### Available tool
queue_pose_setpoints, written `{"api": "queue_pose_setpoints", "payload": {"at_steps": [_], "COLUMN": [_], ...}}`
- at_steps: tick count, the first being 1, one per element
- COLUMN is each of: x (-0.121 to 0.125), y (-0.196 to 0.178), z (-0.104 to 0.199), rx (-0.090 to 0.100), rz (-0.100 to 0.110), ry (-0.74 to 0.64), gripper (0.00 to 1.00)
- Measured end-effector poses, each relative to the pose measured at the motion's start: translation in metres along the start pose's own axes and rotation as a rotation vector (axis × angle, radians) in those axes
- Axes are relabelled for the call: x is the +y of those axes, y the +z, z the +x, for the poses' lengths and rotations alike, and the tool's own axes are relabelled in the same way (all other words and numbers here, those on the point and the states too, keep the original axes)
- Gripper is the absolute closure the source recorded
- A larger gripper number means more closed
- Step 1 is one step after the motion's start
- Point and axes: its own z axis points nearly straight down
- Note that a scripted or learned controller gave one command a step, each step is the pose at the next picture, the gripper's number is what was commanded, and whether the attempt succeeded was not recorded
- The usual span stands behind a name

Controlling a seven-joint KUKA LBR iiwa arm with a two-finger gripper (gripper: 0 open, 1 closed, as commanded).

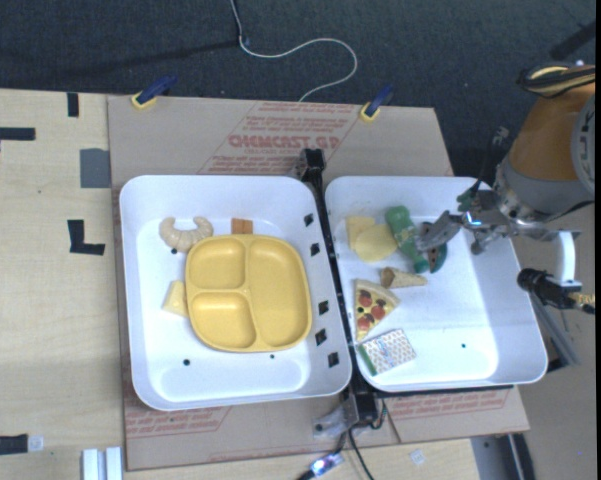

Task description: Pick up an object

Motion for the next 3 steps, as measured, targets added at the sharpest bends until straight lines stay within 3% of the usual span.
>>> {"api": "queue_pose_setpoints", "payload": {"at_steps": [2, 3], "x": [-0.005, -0.004], "y": [0.090, 0.077], "z": [-0.004, -0.004], "rx": [-0.002, -0.003], "rz": [-0.005, -0.007], "ry": [-0.001, 0.000], "gripper": [0.00, 1.00]}}
